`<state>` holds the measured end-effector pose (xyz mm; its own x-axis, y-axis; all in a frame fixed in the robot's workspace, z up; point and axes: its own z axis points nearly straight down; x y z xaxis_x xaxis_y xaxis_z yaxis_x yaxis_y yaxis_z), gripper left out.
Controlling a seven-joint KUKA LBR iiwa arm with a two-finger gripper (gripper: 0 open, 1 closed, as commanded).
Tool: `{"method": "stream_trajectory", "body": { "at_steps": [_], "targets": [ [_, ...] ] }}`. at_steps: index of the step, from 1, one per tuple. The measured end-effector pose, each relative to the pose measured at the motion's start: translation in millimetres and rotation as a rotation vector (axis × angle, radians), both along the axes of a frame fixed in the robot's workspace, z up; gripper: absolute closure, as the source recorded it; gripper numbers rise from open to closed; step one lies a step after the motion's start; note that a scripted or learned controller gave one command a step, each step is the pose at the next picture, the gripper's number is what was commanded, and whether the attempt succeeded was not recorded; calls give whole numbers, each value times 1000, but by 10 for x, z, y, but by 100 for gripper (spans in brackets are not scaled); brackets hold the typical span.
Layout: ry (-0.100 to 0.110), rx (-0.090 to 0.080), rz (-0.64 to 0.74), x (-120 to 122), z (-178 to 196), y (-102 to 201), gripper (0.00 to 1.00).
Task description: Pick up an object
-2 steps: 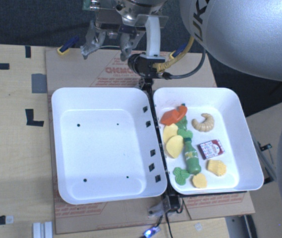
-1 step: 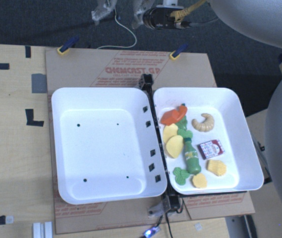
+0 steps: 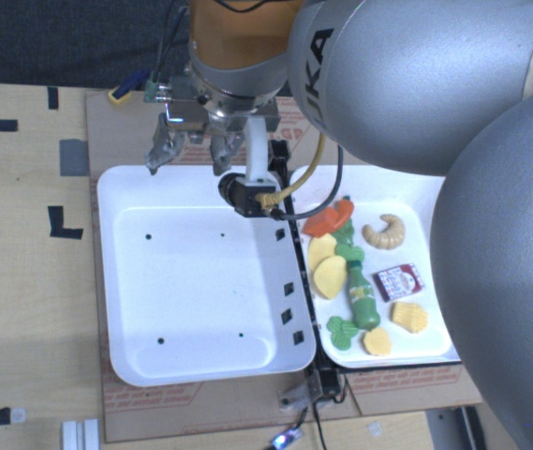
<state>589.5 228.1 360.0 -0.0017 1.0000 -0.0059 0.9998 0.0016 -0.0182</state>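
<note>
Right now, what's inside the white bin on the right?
The right white bin holds toy food: a green bottle, croissant, red packet, yellow pieces. The grey arm covers its right side.

The grey arm (image 3: 435, 73) fills the upper right and right side of the frame, its bulky links curving in from the right edge. An orange band (image 3: 238, 22) sits at top centre, just above the wrist. Below it the gripper (image 3: 189, 159) hangs in the upper middle, pointing downward. Its two jaws stand apart, one left and one right, with nothing seen between them.
</note>
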Motion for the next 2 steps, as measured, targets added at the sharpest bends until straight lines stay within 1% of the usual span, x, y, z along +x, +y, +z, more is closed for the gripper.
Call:
{"method": "stream_trajectory", "body": {
  "at_steps": [1,2],
  "targets": [
    [-27,7,0,770,896,49,100],
    [-27,9,1,781,1807,55,100]
  ]
}}
